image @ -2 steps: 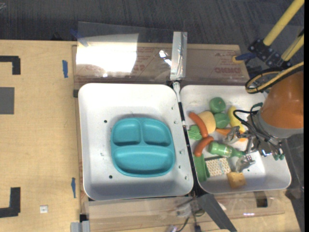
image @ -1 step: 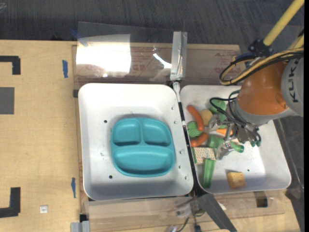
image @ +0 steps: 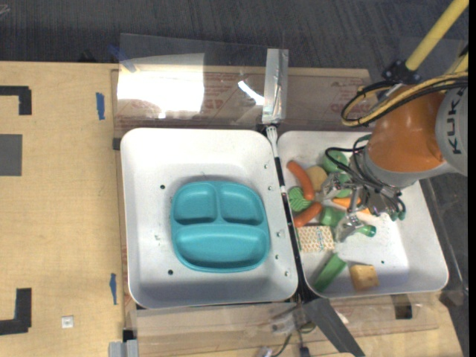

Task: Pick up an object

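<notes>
The right bin [image: 425, 253] holds several toy foods. An orange sausage-shaped piece [image: 299, 172] and a beige lump [image: 317, 175] lie at its upper left, with a green piece [image: 297, 198] and a second orange piece [image: 307, 215] below them. Nearer the front are a speckled cracker square [image: 314, 238], a green cucumber-like piece [image: 329, 271] and a brown bread chunk [image: 364, 275]. My gripper [image: 349, 213] hangs low over the middle of the pile, beside a small green item [image: 365, 230]. The arm's orange band [image: 405, 143] hides what lies under the wrist.
The left bin [image: 141, 155] holds a teal divided plate [image: 219, 224]. A clear plastic sheet [image: 193, 88] stands behind the bins. Black cables [image: 372, 95] loop above the wrist. Bare bin floor shows at the right bin's lower right.
</notes>
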Controlling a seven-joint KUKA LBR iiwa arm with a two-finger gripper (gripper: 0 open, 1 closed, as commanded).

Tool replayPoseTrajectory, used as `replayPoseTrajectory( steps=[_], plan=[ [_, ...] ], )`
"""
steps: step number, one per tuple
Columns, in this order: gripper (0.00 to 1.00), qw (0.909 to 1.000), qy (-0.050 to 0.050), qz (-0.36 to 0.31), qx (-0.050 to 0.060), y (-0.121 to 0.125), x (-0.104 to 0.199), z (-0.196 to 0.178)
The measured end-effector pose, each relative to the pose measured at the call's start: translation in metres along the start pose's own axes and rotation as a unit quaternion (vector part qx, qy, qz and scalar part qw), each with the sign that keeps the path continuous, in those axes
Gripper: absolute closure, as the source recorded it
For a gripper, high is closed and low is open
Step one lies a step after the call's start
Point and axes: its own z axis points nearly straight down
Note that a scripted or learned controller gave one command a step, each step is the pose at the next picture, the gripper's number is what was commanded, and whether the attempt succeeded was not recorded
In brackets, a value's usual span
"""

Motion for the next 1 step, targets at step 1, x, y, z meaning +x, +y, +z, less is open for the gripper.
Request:
replayPoseTrajectory(
  steps=[1],
  plan=[
    [0.00,0.9980,-0.001,-0.063,0.000,-0.0399,-0.0182,0.0009]
  ],
)
